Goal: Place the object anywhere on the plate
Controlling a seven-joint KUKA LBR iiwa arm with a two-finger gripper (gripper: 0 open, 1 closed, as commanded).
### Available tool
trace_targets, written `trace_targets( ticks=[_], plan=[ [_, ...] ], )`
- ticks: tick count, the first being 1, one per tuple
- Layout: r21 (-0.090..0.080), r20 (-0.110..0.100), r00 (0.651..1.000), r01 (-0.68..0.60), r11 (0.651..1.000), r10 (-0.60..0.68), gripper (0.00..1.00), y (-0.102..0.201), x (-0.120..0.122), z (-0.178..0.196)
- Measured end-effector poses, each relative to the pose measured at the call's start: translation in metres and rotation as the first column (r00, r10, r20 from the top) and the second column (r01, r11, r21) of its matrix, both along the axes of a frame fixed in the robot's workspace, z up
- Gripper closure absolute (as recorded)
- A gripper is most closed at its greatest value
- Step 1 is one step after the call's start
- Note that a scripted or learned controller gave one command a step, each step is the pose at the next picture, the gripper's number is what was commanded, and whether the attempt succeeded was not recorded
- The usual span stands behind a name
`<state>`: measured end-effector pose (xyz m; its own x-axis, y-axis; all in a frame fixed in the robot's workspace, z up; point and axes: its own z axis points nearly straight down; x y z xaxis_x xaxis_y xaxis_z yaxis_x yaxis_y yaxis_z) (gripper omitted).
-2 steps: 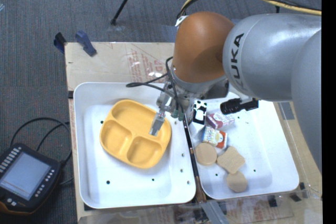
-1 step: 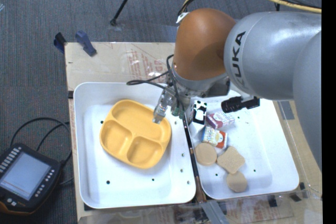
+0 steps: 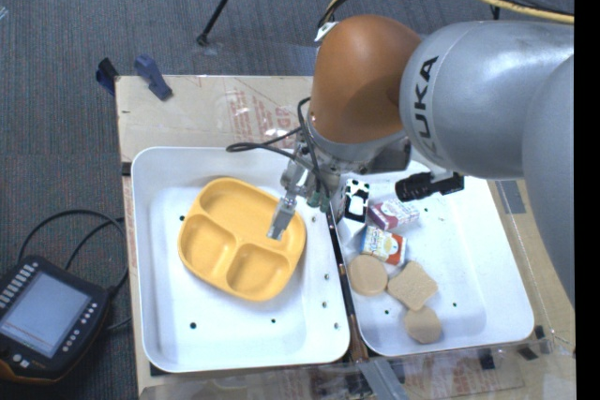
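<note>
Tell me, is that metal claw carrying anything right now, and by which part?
I cannot tell. The gripper hangs over the yellow plate in the left bin, but it is too small and blurred to see anything between its tips.

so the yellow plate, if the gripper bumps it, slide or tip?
The yellow plate looks like thin moulded plastic, so probably light. It lies flat in the left bin, whose floor looks smooth, so it likely slides rather than tips. The gripper above its right rim could rock it.
</note>
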<state>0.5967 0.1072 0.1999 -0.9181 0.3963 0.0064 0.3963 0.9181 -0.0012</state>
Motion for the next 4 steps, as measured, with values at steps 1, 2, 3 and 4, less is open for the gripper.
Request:
trace_targets(
  ticks=[1,2,3,4],
  plan=[
    [0.001,-0.003,1.000,0.007,1.000,-0.007,1.00,-0.0003,0.0009,0.0073],
    [0.001,-0.003,1.000,0.006,1.000,-0.006,0.00,-0.0002,0.0009,0.0073],
    [0.002,-0.006,1.000,0.013,1.000,-0.013,1.00,-0.0003,0.0018,0.0146],
    [0.002,-0.006,1.000,0.013,1.000,-0.013,0.00,0.0000,0.0018,0.0146]
  ],
)
